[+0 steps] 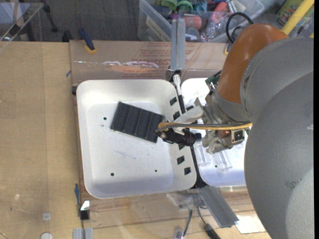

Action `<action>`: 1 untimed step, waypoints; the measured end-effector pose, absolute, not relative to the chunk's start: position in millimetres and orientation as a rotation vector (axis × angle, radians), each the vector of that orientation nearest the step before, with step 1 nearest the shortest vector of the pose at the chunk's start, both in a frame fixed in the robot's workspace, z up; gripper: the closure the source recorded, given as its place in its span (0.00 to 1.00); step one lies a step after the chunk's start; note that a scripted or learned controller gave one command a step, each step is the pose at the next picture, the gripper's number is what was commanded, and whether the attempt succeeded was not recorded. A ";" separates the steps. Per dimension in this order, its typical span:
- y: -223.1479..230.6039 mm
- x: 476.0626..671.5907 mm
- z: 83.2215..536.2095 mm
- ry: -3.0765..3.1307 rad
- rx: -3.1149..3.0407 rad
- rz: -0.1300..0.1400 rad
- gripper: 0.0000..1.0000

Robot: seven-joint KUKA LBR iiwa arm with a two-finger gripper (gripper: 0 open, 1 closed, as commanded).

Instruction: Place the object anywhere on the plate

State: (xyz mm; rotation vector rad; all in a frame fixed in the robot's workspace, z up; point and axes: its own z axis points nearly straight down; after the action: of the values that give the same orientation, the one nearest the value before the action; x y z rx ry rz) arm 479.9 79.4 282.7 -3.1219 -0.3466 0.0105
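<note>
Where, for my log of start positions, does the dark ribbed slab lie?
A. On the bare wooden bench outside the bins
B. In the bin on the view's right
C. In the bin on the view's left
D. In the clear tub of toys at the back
C: the dark ribbed slab lies flat and askew on the white floor of the bin on the view's left, toward its far side.

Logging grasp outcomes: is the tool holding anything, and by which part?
Cannot tell: tool over right bin, view unclear. The dark ridged slab lies in left bin.
</note>
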 end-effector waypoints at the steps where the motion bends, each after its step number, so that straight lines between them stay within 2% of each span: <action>1: 79.3 479.9 282.8 -0.346 -3.122 0.011 0.00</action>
State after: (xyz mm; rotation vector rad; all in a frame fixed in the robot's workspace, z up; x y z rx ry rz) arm 479.9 79.3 282.8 -3.1218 -0.3458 0.0108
